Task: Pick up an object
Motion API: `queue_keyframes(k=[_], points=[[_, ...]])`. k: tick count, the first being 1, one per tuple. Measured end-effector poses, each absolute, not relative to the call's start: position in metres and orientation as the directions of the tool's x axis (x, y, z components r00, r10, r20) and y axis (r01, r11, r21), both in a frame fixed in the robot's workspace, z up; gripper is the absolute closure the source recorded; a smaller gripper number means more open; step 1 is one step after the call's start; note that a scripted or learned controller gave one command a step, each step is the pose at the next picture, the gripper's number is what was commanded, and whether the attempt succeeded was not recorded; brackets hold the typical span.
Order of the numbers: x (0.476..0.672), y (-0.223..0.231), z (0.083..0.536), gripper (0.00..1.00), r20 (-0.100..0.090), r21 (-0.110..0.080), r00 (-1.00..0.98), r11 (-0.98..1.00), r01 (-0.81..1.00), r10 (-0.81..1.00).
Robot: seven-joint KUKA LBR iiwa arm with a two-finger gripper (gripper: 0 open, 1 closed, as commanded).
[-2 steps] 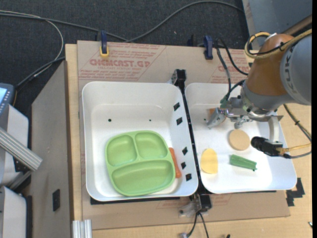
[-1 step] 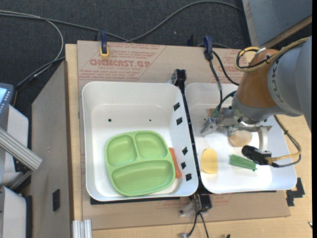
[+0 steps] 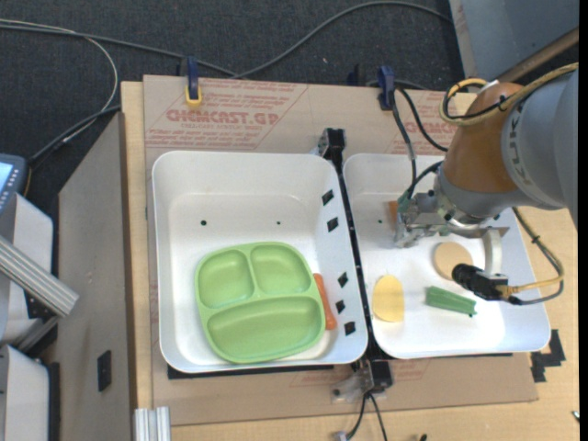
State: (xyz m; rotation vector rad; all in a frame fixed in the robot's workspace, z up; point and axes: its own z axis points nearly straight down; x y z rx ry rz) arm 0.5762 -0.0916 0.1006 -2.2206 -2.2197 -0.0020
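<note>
My gripper [image 3: 407, 231] hangs low over the back left part of the right bin [image 3: 432, 338], under the orange-banded wrist. A small orange piece [image 3: 390, 209] peeks out just left of it. In front of the gripper lie a pale yellow oval piece [image 3: 389, 299], a green flat bar [image 3: 450, 300] and a tan round piece [image 3: 449, 257], which the arm partly covers. I see nothing held in the gripper.
The left bin [image 3: 230, 177] holds a green divided plate [image 3: 260, 299] with an orange stick [image 3: 324, 302] along its right edge. A black clip strip [image 3: 340, 237] runs between the bins. Cables [image 3: 528, 290] trail across the right bin's right side.
</note>
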Motion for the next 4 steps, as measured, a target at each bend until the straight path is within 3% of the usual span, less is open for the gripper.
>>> queue_keyframes(k=[2,3,4], points=[[0.587,-0.092,0.229,1.00,-0.001,0.009,-0.002,0.002,1.000,1.000],[0.588,-0.091,0.268,1.00,0.000,0.006,-0.002,0.002,1.000,1.000],[0.576,-0.038,0.251,1.00,0.004,-0.004,-0.006,0.006,1.000,1.000]])
